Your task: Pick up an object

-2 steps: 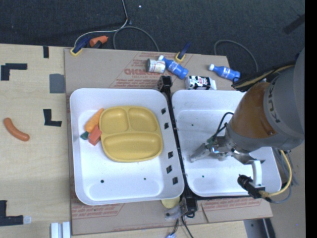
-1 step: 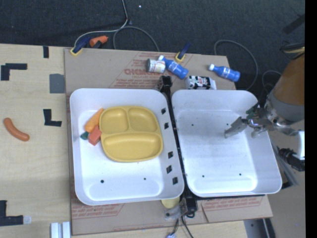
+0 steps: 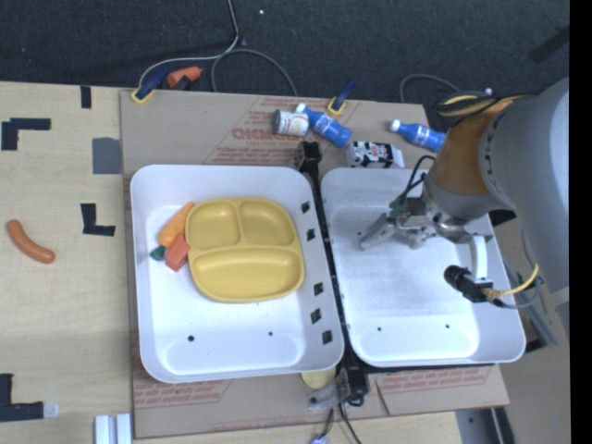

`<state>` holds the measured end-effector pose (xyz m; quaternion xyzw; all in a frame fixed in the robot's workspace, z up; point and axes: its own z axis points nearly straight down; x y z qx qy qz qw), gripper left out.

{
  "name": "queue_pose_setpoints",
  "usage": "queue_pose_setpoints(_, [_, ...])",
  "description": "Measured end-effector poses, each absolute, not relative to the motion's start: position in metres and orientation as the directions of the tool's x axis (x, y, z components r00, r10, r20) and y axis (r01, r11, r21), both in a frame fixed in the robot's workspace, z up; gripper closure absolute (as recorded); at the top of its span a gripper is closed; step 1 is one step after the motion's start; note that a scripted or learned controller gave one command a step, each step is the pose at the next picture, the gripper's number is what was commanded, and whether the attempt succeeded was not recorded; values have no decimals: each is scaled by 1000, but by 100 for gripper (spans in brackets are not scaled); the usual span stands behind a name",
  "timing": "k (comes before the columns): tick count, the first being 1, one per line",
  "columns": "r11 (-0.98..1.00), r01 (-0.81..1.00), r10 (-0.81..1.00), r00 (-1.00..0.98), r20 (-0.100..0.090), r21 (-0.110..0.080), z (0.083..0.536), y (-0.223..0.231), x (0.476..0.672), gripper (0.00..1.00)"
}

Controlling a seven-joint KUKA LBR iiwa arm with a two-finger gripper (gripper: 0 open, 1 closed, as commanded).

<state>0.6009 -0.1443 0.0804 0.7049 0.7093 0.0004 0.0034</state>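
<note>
Entry, read from the view's left to its right.

Sausage-shaped orange piece (image 3: 30,241): lay on the bare bench, well apart from both bins, long axis slanting down to the right.

Left bin (image 3: 153,331): held a yellow divided plate (image 3: 245,249), three compartments, lying flat near the bin's middle. Just beside the plate's left edge, touching or nearly touching it, lay a small cluster of toy food (image 3: 172,243): an orange carrot-like piece slanting up to the right, a green bit and a reddish bit under it. Judged the likeliest things to be picked.

Blue-and-white bottles (image 3: 314,124): lay on the cardboard beyond the bins, outside them.

Right bin (image 3: 416,340): the gripper (image 3: 375,236) hung low over its upper-left part, close to or on the white floor. One grey finger reached out to the left; whether the fingers stood apart or together could not be told. Nothing was seen between them.

Deciding relation: the plate and the toy food lay to the left of the gripper, across the divider between the bins, the plate nearer, the toy food beyond it. Any grasp there was judged to call for a leftward travel first.
</note>
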Motion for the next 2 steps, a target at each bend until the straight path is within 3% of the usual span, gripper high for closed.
queue_pose_setpoints(1, [6,1000,1000,-6,-1,5,86,-95,646,0])
queue_pose_setpoints(2, [3,1000,1000,-3,0,3,85,-108,670,0])
